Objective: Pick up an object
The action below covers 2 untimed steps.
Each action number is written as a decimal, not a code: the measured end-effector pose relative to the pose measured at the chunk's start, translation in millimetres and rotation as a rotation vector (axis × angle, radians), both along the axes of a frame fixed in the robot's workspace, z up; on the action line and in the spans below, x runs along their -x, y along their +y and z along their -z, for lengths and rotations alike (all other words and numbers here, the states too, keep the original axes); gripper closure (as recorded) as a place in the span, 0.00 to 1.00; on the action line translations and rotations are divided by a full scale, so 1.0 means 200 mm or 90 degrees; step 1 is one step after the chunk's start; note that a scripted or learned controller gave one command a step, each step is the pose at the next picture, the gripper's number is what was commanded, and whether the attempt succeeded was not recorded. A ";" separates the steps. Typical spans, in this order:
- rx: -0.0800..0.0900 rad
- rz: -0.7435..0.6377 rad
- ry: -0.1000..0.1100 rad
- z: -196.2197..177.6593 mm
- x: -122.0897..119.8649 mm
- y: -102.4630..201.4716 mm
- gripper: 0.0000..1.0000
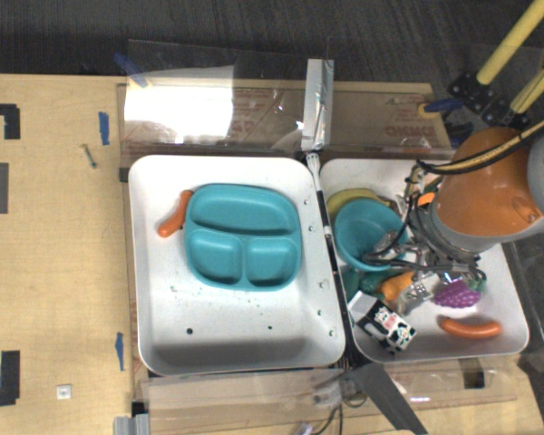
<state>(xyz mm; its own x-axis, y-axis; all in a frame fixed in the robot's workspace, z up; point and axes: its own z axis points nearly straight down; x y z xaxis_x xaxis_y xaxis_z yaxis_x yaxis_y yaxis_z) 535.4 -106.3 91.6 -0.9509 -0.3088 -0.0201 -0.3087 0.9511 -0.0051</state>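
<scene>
From my end the claw [415, 275] sat low in the right bin [512, 333], over clutter beside the teal cup [364, 232]. The arm [486, 193] hid most of it, so I couldn't tell its grip. The purple grapes [457, 294] were half covered.

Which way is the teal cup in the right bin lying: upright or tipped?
Tipped, it seems. The teal cup shows its round opening partly sideways toward the camera, leaning by the right bin wall near the gripper.
</scene>
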 end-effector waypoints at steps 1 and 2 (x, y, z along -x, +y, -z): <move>0.001 0.009 -0.001 0.00 0.15 -0.06 0.00; 0.005 -0.040 -0.002 0.00 0.19 0.03 0.00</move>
<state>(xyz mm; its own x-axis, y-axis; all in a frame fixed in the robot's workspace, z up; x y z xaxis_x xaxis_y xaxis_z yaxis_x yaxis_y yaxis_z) 497.3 -100.8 91.9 -0.9295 -0.3682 -0.0205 -0.3680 0.9297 -0.0134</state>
